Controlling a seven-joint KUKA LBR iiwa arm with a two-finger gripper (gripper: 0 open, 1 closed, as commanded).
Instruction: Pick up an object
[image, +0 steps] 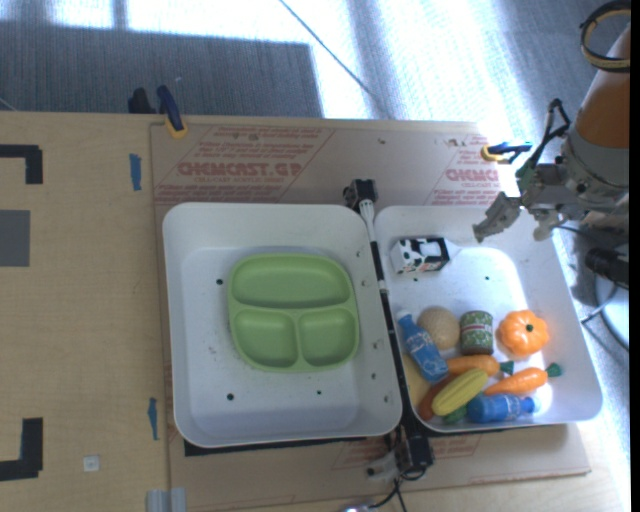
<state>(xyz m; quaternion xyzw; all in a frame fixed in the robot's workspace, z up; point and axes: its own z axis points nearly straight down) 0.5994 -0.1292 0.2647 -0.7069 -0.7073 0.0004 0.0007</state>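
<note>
My gripper (516, 230) hangs over the far right corner of the right bin (560, 300), open, with nothing between its fingers. A black-and-white toy (418, 255) lies to its left near the bin's far wall. Closer to the front sit a beige potato (437, 324), a green can (476, 331) and an orange pumpkin (523, 333). Along the front lie a blue packet (420, 347), a yellow banana (460, 391), a carrot (516, 381) and a blue bottle (500, 408).
The left bin (190, 300) holds a green divided plate (293, 310). A black clamp (359, 192) sits where the two bins meet at the back. Blue and yellow clips (171, 108) stand at the board's far edge.
</note>
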